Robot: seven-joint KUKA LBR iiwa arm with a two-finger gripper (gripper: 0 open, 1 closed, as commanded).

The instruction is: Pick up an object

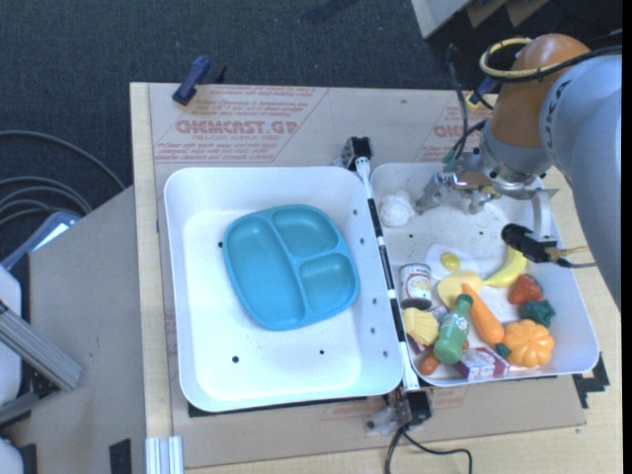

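My gripper (462, 188) hangs over the far end of the right bin (583, 349), under the orange band of the arm (528, 77). I see nothing held in it. A small white crumpled object (396, 208) lies just left of it. Toy food is heaped at the near end of the bin: a banana (509, 267), a carrot (484, 319), a green bottle (452, 336), an orange pumpkin (528, 342), a small can (419, 284) and a corn cob (420, 326).
A blue divided plate (291, 265) lies in the left bin (188, 215). A black clip (357, 150) sits on the rim between the bins. A blue clamp (191, 80) holds the cardboard's far left corner. Cables lie on the floor at left.
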